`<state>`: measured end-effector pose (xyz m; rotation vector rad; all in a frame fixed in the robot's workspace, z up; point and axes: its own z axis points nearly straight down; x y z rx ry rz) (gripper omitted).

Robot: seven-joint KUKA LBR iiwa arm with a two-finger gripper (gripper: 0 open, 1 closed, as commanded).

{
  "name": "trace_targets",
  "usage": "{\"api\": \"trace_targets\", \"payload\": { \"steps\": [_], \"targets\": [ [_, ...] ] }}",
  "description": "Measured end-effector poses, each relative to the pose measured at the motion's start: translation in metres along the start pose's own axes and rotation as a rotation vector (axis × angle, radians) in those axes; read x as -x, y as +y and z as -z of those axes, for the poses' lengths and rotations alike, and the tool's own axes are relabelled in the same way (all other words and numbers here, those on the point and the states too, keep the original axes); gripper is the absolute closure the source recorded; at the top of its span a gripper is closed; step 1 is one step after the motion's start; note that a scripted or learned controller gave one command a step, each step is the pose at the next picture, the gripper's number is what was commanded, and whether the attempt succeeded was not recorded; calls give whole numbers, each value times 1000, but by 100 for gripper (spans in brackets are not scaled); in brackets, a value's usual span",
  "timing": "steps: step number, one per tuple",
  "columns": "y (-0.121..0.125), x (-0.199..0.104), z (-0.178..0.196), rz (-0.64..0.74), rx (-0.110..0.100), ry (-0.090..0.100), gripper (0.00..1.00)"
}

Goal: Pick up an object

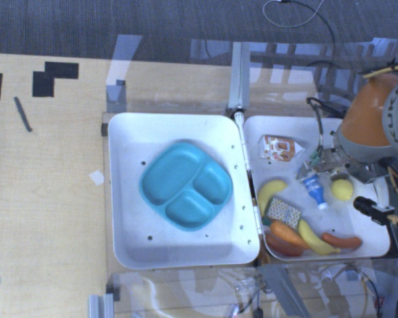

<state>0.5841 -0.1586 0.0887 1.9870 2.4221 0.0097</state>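
Grey gripper hovered over blue tube, right bin | finger state unclear | advice: centre on tube, avoid lemon.

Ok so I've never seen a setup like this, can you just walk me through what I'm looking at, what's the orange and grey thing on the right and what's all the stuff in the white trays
This is one picture from a fixed camera above a wooden bench, looking down at a slant. The grey and orange shape at the right is a robot arm reaching in; a program steers it, and its job is to pick up an object. Its gripper, a two-finger claw, is low over the right bin, just above a small blue and white tube. Whether the claw is open or shut I cannot tell, and nothing is seen to be held.

The left bin holds a blue plate with three compartments. The right bin holds toy-like food: a small printed packet, a yellow lemon, two bananas, a patterned sponge-like block, an orange carrot and a sausage.
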Motion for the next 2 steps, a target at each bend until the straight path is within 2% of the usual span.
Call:
{"api": "trace_targets", "payload": {
  "steps": [1, 2],
  "targets": [
    [12, -77, 117, -194, -4, 1, 100],
    [14, -78, 128, -188, 1, 0, 100]
  ]
}}
